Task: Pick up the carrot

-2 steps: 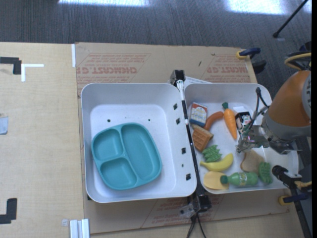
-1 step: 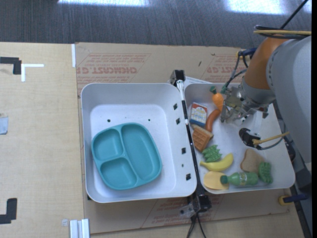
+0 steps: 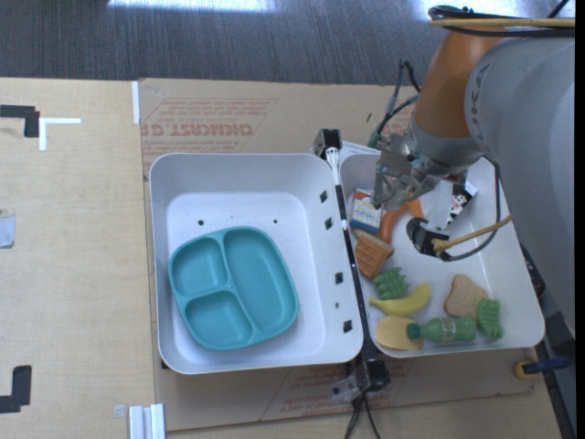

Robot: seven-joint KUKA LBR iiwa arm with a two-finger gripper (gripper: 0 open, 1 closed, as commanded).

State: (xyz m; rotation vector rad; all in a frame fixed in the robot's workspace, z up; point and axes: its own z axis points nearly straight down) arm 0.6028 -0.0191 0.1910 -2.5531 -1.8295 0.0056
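the gripper hangs low over the right bin, toward 10 o'clock from that bin's middle, with the grey arm and its orange band coming in from 2 o'clock. whether the gripper is apart or closed cannot be told from this slant; its tip is dark and crowded.

the carrot lies right under it, at the gripper's 6 o'clock. it is a short orange piece whose upper end is hidden by the gripper, so i cannot tell whether it is touched or clamped. a small white and blue carton sits just beside the carrot at its 9 o'clock. a brown waffle-like piece lies near at 7 o'clock.

further toward 6 o'clock are a leafy green piece and a banana. a green bottle lies along the bin's near wall, and a bread slice lies at the carrot's 4 o'clock, well apart from it.

the left bin holds a teal divided plate.
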